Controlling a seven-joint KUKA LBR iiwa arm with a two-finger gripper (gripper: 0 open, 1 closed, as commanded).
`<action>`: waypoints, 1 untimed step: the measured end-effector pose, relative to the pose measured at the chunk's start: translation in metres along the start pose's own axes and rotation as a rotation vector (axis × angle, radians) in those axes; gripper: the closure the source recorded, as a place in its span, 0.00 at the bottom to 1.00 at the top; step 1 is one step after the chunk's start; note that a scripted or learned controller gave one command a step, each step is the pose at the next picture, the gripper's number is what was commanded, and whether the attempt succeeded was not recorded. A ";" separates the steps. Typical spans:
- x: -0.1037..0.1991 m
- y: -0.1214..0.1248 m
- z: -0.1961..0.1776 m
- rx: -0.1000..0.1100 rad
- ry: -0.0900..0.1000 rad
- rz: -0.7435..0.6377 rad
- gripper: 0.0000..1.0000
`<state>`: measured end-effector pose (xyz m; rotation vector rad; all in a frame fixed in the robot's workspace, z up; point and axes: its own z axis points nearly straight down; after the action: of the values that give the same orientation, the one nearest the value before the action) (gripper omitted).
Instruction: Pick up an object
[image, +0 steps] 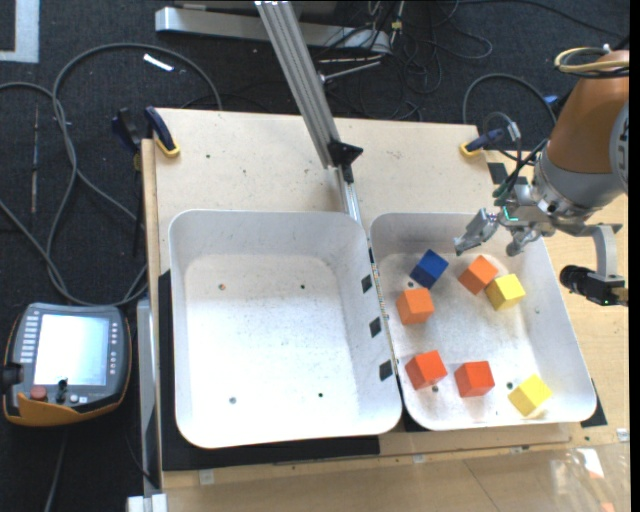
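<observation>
Hovering my hand (500, 232) open and holding nothing over the right bin's (570, 330) far side, orange cube (478, 273) just near of it, blue cube (430, 267) to its left, yellow cube (505, 290) beside.

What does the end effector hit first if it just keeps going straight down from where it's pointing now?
Most likely the orange cube at the back of the right bin: the end effector hangs just above it, fingers spread. The yellow cube beside it is the near alternative; one slanted view leaves depth uncertain.
</observation>
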<state>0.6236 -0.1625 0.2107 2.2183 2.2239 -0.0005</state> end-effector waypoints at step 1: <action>-0.015 0.027 0.042 0.000 -0.002 0.000 0.00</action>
<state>0.6509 -0.1779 0.1683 2.2176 2.2229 -0.0022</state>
